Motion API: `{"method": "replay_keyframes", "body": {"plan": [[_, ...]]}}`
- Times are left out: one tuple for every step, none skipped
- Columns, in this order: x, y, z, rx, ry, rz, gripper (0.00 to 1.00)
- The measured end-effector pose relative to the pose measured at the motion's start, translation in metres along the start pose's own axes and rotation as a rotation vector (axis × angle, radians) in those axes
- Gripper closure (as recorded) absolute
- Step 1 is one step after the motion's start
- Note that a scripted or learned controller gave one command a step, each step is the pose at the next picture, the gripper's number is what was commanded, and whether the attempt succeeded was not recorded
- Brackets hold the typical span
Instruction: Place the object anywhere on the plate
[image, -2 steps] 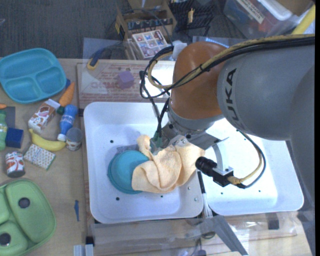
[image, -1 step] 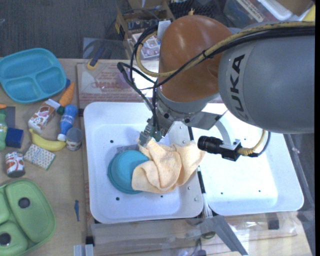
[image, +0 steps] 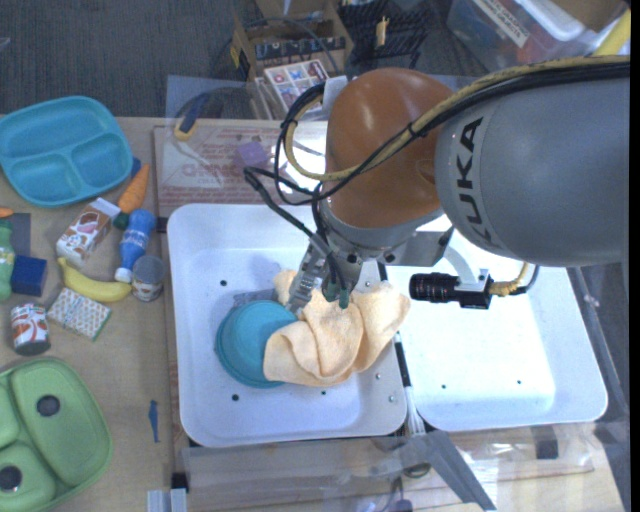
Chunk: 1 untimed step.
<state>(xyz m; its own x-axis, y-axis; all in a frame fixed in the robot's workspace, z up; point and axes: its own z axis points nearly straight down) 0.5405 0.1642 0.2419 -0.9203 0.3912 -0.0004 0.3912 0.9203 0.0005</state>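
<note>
Fingers (image: 303, 285) of the gripper (image: 322, 287) stood a little apart, their tips down on the upper edge of the yellow cloth (image: 335, 335), though whether they pinched it could not be told. Below them the cloth draped over the right side of the blue plate (image: 243, 342) in the left bin (image: 200, 260).

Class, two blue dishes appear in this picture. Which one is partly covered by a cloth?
The round blue plate in the left bin; the yellow cloth overlaps its right side. The divided blue tray lies uncovered on the bench.
</note>
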Motion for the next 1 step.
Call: {"method": "replay_keyframes", "body": {"plan": [[-0.0105, 0.0124, -0.044, -0.003, -0.005, -0.053, 1.0]]}}
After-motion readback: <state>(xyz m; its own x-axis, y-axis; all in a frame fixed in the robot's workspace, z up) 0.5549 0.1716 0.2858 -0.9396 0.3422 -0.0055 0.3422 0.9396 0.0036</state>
